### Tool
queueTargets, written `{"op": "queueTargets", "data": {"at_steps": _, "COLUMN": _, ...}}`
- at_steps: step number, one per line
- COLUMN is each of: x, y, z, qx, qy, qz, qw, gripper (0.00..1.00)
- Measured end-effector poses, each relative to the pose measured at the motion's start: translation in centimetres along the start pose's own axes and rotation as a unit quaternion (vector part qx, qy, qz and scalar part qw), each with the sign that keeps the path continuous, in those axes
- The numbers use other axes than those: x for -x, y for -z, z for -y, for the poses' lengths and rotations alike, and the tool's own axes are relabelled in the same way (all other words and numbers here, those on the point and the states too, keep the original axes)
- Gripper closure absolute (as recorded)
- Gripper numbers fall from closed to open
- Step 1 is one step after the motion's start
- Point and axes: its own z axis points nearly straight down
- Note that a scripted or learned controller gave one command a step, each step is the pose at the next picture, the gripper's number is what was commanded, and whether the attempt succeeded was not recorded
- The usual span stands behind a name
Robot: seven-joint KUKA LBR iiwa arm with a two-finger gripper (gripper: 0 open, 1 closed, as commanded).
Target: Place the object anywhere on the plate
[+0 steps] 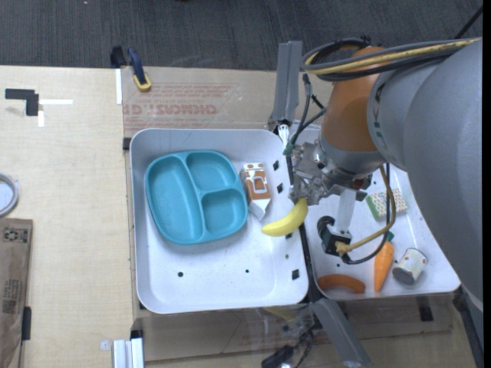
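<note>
A yellow banana (282, 221) hangs tilted over the right side of the left bin (207, 282), close to the wall between the two bins. Its upper end sits between the fingers of my gripper (301, 196), which is shut on it. The blue divided plate (196, 198) lies in the left bin, to the left of the banana, with nothing in its three compartments. The gripper is above and to the right of the plate's right rim.
A small orange and white box (256, 184) lies between the plate and the banana. The right bin (433, 232) holds a carrot (383, 265), a reddish sausage (341, 284), a small white cup (409, 266) and a green-dotted item (381, 203).
</note>
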Motion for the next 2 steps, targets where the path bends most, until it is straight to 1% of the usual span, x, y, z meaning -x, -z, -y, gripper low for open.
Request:
{"op": "queueTargets", "data": {"at_steps": 1, "x": -5.9, "y": 0.7, "z": -4.6, "qx": 0.001, "qy": 0.046, "qz": 0.000, "qw": 0.9990, "gripper": 1.00}}
{"op": "queueTargets", "data": {"at_steps": 2, "x": -11.3, "y": 4.2, "z": -0.6, "qx": 0.002, "qy": 0.124, "qz": 0.000, "qw": 0.9923, "gripper": 1.00}}
